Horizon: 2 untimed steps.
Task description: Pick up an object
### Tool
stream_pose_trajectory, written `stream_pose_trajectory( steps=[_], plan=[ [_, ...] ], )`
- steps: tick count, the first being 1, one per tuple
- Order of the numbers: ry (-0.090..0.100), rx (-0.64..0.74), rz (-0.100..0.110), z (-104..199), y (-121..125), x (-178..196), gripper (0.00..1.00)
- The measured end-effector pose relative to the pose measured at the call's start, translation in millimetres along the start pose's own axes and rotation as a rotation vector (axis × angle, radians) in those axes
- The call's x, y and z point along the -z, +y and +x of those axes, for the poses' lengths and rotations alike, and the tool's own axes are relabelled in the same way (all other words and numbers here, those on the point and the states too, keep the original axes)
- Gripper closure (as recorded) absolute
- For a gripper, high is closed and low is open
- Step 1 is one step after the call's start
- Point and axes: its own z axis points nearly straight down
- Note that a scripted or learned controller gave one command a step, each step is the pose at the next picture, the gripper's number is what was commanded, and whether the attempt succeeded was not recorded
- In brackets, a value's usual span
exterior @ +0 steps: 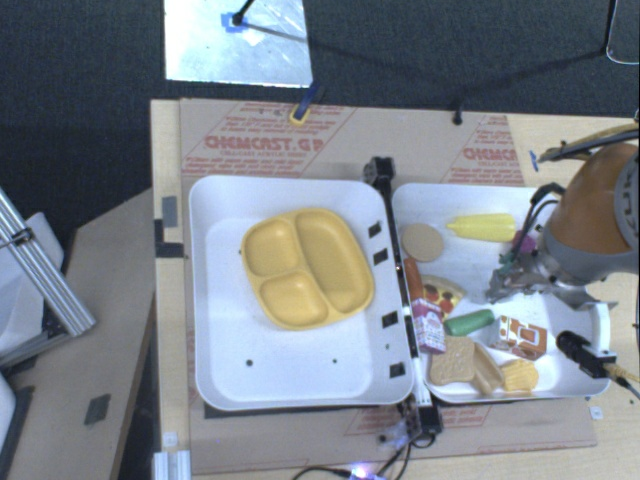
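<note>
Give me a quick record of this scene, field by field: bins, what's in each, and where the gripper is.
left bin: holds a yellow divided plate
right bin: holds toy foods
items in right bin: corn cob, tan round disc, green pickle, toast slice
gripper: low over the right bin, above the green pickle
held object: none seen

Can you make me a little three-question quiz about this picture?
1. True or false: the yellow tray sits in the left bin.
2. What lies nearest the corn? A) tan disc B) tray C) toast
3. Fill in: the arm reaches over the ____ bin.

Key: 1 true; 2 A; 3 right
</note>
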Motion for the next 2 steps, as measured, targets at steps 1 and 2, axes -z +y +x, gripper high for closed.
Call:
stream_pose_trajectory(
  steps=[1,2],
  plan=[
    [-0.001,0.0,-0.001,-1.9,-3.1,44.4,1.0],
    [-0.001,0.001,-0.003,-3.6,-9.2,91.9,1.0]
  ],
)
